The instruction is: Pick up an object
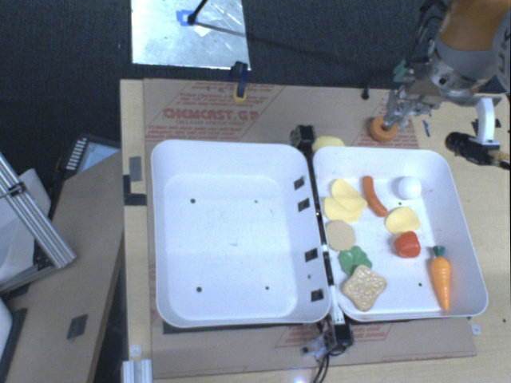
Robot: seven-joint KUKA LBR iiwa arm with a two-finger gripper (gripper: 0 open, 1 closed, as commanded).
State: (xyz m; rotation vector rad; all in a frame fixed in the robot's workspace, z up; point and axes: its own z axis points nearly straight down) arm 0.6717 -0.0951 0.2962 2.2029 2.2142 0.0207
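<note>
Outside — fingers [392, 122] over ring-shaped doughnut [384, 129].

Grey arm [467, 50] with orange band, cables, and a metallic tool [393, 120].

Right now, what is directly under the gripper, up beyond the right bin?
A small orange ring-shaped object lies on the cardboard under the gripper, outside the right bin. The gripper tip covers part of the ring, so contact cannot be judged.

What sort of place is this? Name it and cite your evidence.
Likely a robot grasping lab: a KUKA arm over two white bins, toy food such as a carrot, and a clamped cardboard base.
</note>
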